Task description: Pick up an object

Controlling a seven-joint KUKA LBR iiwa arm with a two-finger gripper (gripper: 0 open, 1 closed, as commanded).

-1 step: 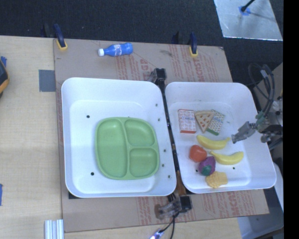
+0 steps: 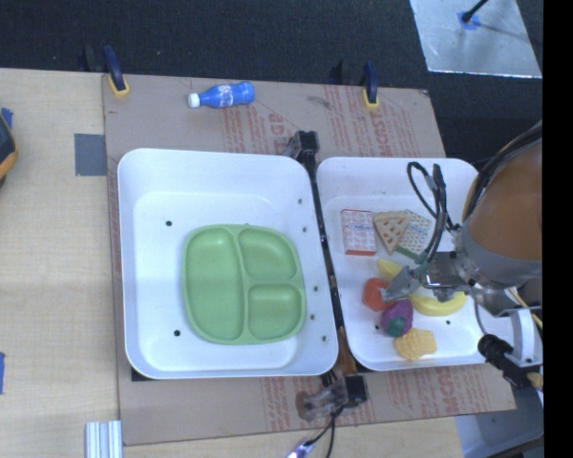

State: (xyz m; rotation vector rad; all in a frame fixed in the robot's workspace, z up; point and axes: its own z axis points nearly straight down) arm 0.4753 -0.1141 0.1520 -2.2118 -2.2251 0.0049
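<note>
The right bin (image 2: 363,175) holds several small toys. Among them are a pink and white card (image 2: 357,231), a pizza slice (image 2: 393,229), a red piece (image 2: 373,294), a purple piece (image 2: 395,320), a yellow corn cob (image 2: 415,343) and a yellow banana (image 2: 441,303). My gripper (image 2: 407,289) hangs low over the middle of this bin, just above the purple piece, between the red piece and the banana. The arm's orange band (image 2: 506,208) and grey wrist cover the bin's right side.
The left bin (image 2: 143,256) carries a green divided plate (image 2: 242,282). A small blue bottle (image 2: 222,94) lies on the cardboard behind the bins. Clamps and a black bracket (image 2: 306,144) sit along the bins' shared edge.
</note>
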